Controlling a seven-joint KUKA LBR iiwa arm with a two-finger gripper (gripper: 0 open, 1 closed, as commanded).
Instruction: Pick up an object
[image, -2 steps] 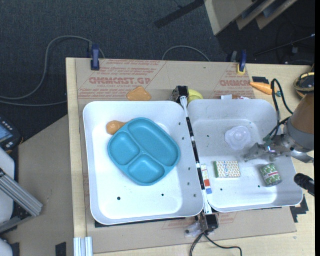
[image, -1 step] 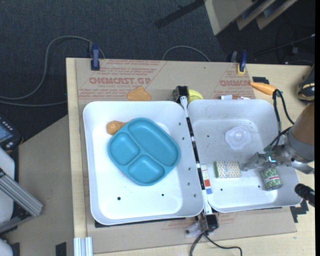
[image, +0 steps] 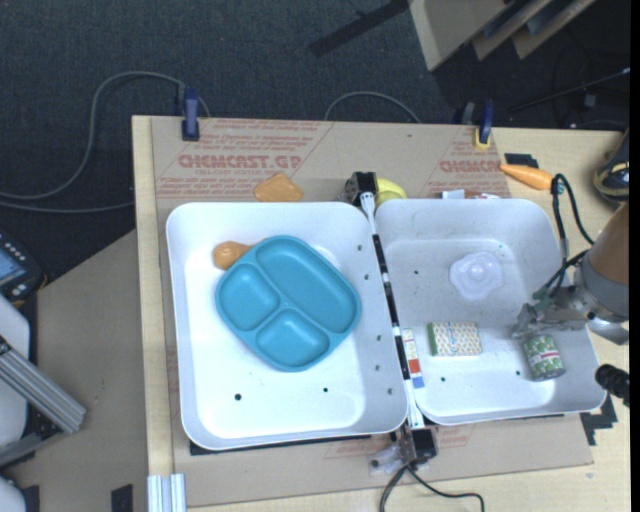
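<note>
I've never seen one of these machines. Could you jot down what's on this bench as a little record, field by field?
left bin: shallow white bin holding a blue three-compartment plastic plate and a small orange piece beside its upper-left rim
right bin: shallow white bin holding a clear round plastic lid, a small patterned square packet and a green patterned can
pincer: over the right bin, just above the can

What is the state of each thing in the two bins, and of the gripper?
Blue divided plate: lying flat in the left bin, compartments holding nothing.
Orange piece: resting against the plate's upper left edge.
Clear lid: lying flat in the right bin.
Small packet: lying flat.
Green can: lying just below the gripper.
</note>
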